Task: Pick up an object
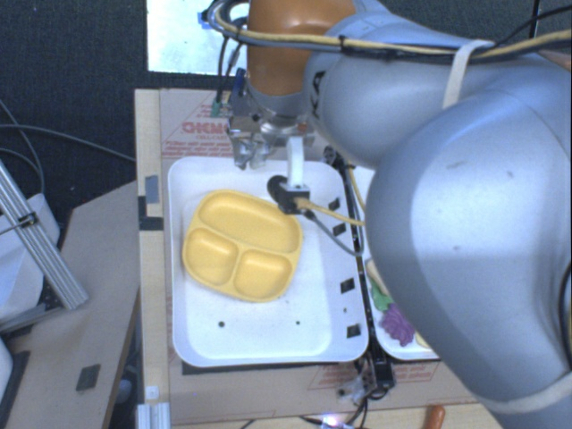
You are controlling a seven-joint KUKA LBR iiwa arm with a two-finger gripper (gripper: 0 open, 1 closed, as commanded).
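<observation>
The claw [253, 153] hangs from the arm [465, 195] over the far edge of the left white bin [268, 338], just above the bin floor. Its fingers are blurred and partly hidden, so how far open it stands cannot be told, and nothing shows between them. A yellow three-compartment tray [241, 244] lies flat in that bin, just beside the claw and apart from it. A purple object [399, 324] sits in the right bin [407, 351], mostly hidden by the arm.
</observation>
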